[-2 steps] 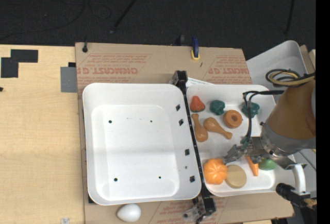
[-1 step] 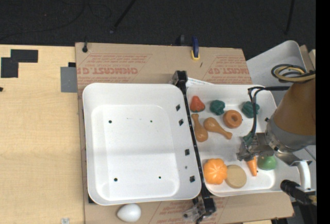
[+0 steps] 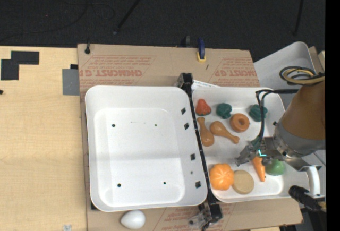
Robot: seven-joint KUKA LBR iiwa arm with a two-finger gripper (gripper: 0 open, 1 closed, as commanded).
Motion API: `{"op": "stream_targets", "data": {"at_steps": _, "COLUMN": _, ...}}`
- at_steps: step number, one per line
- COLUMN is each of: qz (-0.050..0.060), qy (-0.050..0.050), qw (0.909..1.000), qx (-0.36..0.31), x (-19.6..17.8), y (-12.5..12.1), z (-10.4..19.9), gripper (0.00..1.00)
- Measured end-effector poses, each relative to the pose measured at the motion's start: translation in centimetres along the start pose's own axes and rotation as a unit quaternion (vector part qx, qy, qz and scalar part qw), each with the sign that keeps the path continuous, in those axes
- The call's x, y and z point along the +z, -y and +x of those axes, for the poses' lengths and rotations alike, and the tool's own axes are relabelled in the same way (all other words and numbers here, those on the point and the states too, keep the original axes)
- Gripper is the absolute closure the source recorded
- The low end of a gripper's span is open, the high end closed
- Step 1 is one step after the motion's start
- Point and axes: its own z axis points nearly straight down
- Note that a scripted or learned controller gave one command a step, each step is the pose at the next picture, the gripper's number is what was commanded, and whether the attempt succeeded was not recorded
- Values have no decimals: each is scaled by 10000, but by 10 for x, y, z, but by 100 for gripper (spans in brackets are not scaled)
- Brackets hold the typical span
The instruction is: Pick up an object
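Observation:
My gripper (image 3: 258, 158) reaches into the right bin (image 3: 249, 98) from the right, low over its near right part. It sits just above an orange carrot (image 3: 259, 170) and a green round piece (image 3: 275, 167). Close by lie an orange fruit (image 3: 221, 177) and a tan disc (image 3: 244, 181). Farther back lie two tan drumstick pieces (image 3: 223, 130), a brown doughnut (image 3: 240, 122), a red piece (image 3: 203, 107) and two dark green pieces (image 3: 223, 110). The arm hides part of the bin's right side.
The left bin (image 3: 138, 147) stands beside the right one, with a black divider (image 3: 192, 134) between them. A white egg (image 3: 132, 219) lies on the cardboard in front of the left bin. A blue-and-yellow clamp (image 3: 201, 50) stands at the cardboard's far edge.

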Motion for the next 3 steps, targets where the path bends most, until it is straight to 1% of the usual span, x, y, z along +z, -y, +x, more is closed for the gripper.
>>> {"op": "stream_targets", "data": {"at_steps": 1, "qz": -18, "qy": 22, "qw": 10000, "qx": -38, "x": 65, "y": -45, "z": -77, "gripper": 0}}
{"op": "stream_targets", "data": {"at_steps": 2, "qz": -32, "qy": 12, "qw": 10000, "qx": -46, "x": 69, "y": -84, "z": -79, "gripper": 0}}
{"op": "stream_targets", "data": {"at_steps": 3, "qz": -26, "qy": 0, "qw": 10000, "qx": -71, "x": 69, "y": -116, "z": -21, "gripper": 0}}
